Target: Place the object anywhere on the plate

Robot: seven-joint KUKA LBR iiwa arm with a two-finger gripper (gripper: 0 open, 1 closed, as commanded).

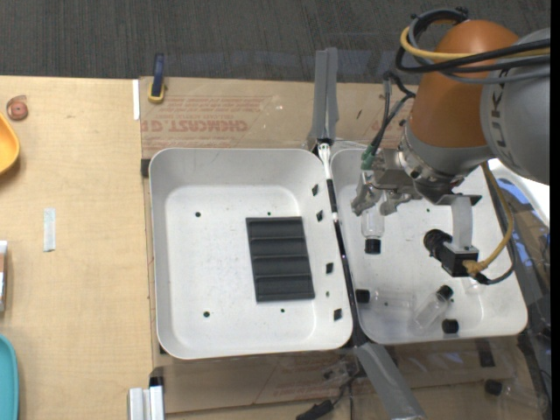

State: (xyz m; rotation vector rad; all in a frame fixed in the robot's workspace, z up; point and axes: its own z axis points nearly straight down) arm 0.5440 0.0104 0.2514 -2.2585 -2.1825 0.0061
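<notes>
Now the two metal fingers (360, 201) of the gripper (373, 206) stand over the right shallow white bin (494, 318), and they seem closed on the upper end of a small clear plastic bottle with a black cap (372, 228). The bottle hangs just below them, cap downward. The dark ribbed rectangular plate (280, 259) lies in the left white bin (175, 234), well away from the fingers toward the view's left, beyond the two bin walls. I judge the hold to be small and near the bottle's end, so the smooth bottle may slip or swing during the carry. If the lift is too low, the bottle can hit the walls. A second clear bottle (431, 310) lies beyond the fingers, lower in the view.
</notes>
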